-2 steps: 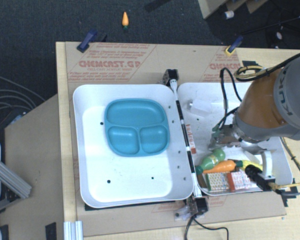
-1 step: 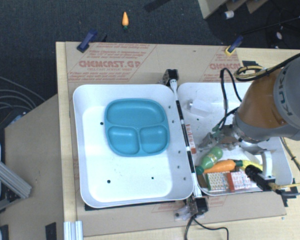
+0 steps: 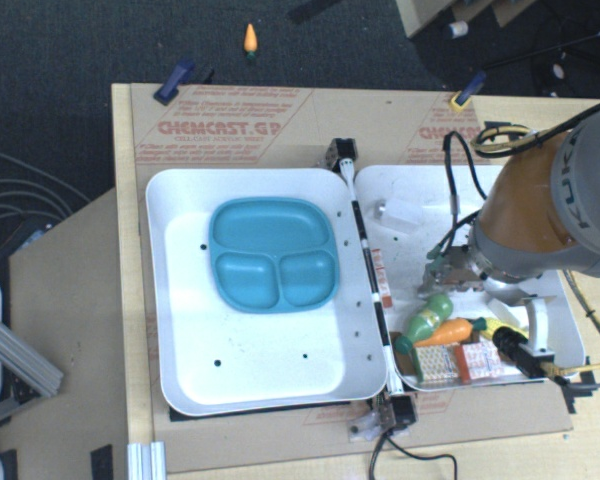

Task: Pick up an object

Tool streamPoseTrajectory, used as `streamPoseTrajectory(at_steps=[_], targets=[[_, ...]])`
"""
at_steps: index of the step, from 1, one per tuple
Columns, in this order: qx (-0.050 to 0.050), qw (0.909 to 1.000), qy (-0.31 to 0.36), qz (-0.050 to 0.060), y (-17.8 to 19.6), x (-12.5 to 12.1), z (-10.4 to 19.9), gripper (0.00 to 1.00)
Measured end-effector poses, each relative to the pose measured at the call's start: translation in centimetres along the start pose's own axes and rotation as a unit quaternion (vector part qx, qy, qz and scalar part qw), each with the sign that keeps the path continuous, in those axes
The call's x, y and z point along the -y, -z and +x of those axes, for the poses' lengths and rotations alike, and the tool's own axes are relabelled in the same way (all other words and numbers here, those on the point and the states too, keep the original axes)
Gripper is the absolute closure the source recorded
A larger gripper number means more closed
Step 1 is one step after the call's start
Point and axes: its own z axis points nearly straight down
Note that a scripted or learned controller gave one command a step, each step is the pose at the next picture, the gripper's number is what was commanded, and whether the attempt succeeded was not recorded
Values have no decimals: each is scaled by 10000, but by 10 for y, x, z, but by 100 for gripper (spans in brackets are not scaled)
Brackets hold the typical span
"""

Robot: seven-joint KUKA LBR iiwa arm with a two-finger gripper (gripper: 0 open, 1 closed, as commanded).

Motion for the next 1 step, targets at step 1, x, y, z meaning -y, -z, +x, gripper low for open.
streamPoseTrajectory(at_steps=[1], targets=[[-17, 10000, 15, 42, 111, -42, 26, 100]])
